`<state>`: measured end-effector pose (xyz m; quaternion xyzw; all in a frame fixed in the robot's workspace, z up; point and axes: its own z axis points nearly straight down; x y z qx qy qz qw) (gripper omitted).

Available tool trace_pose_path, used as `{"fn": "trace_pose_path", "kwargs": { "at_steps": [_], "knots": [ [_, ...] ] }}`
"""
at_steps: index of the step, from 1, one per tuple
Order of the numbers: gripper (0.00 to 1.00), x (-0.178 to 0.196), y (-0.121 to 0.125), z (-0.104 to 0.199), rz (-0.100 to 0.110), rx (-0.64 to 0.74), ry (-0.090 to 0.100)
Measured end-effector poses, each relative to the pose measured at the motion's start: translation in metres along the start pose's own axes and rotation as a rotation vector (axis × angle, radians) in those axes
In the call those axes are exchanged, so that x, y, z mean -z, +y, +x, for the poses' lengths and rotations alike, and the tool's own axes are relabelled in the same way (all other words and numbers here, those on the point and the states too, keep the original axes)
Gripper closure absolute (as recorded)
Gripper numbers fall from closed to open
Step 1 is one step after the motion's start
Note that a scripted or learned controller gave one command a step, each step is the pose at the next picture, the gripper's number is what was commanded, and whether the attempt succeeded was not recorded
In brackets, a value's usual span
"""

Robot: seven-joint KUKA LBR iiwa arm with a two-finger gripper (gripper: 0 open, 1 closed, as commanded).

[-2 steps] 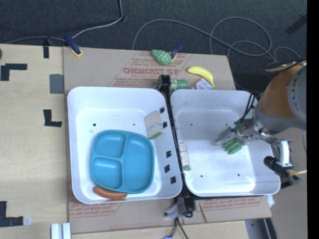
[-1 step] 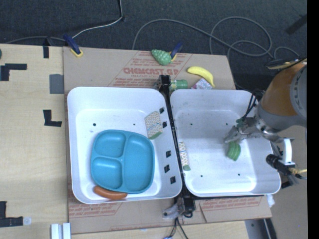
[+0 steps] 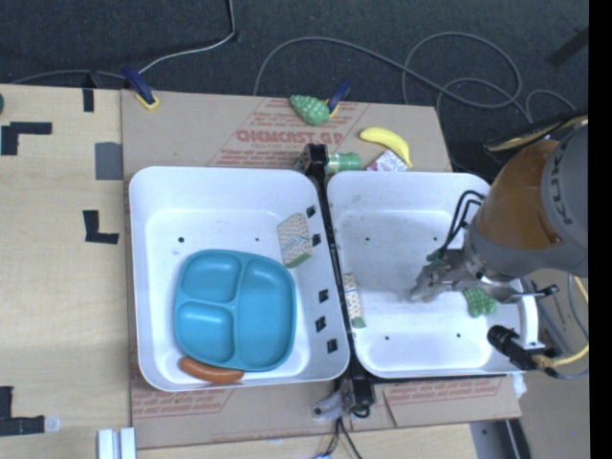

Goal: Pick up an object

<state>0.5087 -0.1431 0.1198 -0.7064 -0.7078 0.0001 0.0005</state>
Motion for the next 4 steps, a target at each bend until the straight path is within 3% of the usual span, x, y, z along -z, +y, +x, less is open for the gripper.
{"fn": "trace_pose_path", "kwargs": {
  "at_steps": [1,2,3,4],
  "knots": [
    [1.0,0.062,0.049,-0.05,-0.002,-0.001,-0.002],
    [0.0,0.062,0.048,-0.05,0.0,-0.001,-0.002],
    [0.0,0.106,0.11,-0.079,-0.002,0.0,-0.002],
    [0.0,0.056,0.044,-0.081,0.002,-0.002,-0.001]
  ]
}}
